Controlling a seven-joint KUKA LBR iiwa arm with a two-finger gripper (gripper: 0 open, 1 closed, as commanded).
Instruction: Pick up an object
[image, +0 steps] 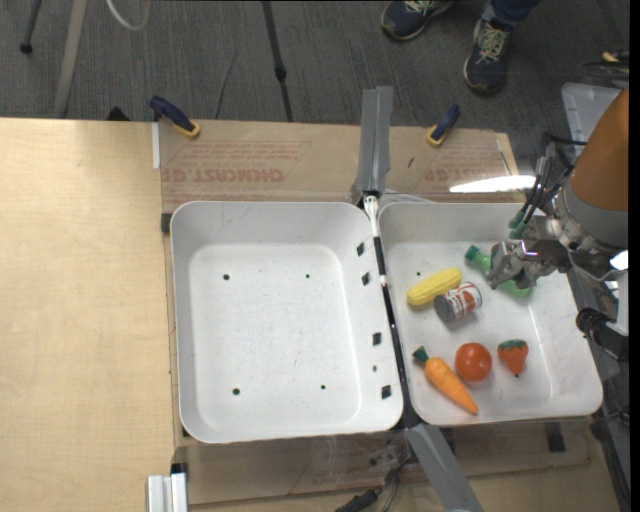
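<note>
The right bin (560, 395) holds several toy foods. A yellow corn cob (434, 286) lies beside a small red-and-white can (458, 303). Nearer the front are a red tomato (473, 362), a strawberry (513, 356) and an orange carrot (447, 385). A green object (481, 259) lies at the bin's upper right, partly hidden. My gripper (513, 265) hangs low right over this green object, reaching in from the right. Whether it touches the object is not clear.
The left bin (200, 300) sits beside the right one, split from it by a grey divider bar (375, 140). Clamps (175, 116) hold cardboard at the back. A person's shoes (487, 50) stand beyond the bench.
</note>
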